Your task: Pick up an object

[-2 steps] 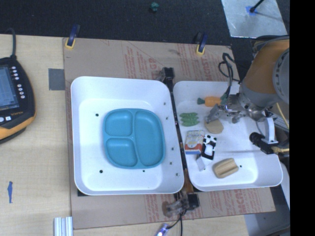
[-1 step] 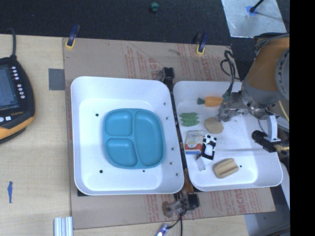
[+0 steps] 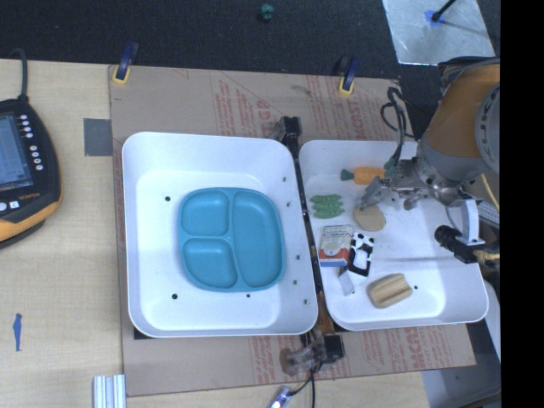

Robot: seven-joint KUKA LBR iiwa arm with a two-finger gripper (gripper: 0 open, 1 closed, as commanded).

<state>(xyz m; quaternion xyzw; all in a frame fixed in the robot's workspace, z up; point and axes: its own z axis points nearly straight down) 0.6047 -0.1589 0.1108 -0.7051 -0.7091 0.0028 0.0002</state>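
The likeliest target is the pale round cookie-like piece (image 3: 370, 218), lying in the upper middle of the right bin (image 3: 459, 308), because the end effector (image 3: 380, 195) hangs just above and beside it, its metal fingers angled down toward the left. Nothing sits between those fingers that I can see, and from this slant I cannot tell whether they are spread or closed, so the arm (image 3: 459, 126) seems to be at the approach stage, lowering onto a pick, not carrying anything off. Just above the fingers lies a small orange carrot toy (image 3: 365, 175), close enough that the descent could nudge it; the next move, as I judge it, calls for a straight drop centred on the pale piece with the fingers straddling it. To the left a green leafy piece (image 3: 325, 204) rests near the bin's inner wall, and lower down a small printed card (image 3: 334, 243), a black-and-white block (image 3: 361, 254) and a tan wooden block (image 3: 389, 290) sit in a loose cluster, apart from the target. The right half of that bin's floor is bare white, which gives the arm room to withdraw toward the right of the frame. The wall between the bins stands well left of the target. The left bin (image 3: 144, 228) holds a blue divided plate (image 3: 231, 238) at its centre, and a teach pendant (image 3: 21, 168) rests on the surface at the far left.
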